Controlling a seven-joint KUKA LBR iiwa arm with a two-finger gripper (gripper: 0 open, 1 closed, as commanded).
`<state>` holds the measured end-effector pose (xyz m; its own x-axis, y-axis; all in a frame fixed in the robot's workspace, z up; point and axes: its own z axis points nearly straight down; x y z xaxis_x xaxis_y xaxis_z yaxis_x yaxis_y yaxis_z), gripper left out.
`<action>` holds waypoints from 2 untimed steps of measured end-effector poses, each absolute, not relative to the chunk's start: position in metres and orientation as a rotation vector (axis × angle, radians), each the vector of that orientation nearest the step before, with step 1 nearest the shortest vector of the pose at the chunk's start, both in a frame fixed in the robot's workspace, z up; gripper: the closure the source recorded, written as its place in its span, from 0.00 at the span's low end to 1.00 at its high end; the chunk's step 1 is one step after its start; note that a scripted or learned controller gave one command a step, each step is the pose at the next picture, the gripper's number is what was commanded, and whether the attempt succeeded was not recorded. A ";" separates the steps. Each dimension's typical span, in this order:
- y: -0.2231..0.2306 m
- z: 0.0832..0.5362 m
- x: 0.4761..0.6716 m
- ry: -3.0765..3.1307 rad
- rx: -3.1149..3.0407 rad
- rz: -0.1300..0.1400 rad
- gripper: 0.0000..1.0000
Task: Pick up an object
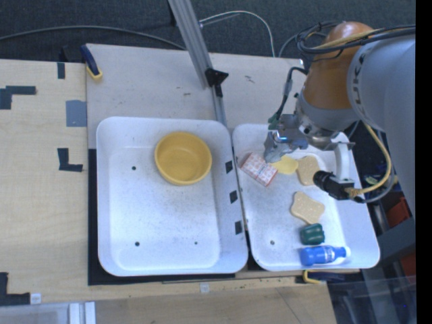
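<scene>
Bottle lies at the right bin's near edge, beside a green cap; 2 bread pieces, a yellow wedge and a checkered packet lie farther back. Left bin holds 1 yellow bowl. Gripper hangs between packet and wedge; whether its pincer is apart cannot be told. Crowding could make it nudge either aside.

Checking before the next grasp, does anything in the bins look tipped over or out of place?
The blue bottle lies on its side at the right bin's front edge, beside the dark green object. The yellow bowl sits upright in the left bin. Nothing looks spilled.
</scene>
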<state>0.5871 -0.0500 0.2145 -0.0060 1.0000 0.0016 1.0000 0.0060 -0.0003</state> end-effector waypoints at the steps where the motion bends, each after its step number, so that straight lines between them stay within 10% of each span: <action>1: -0.005 0.210 0.598 -2.227 -2.214 0.000 1.00; 2: 0.044 0.225 0.605 -2.227 -2.213 -0.002 1.00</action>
<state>0.6055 0.0443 0.2246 -0.0064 1.0000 0.0021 1.0000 0.0064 -0.0004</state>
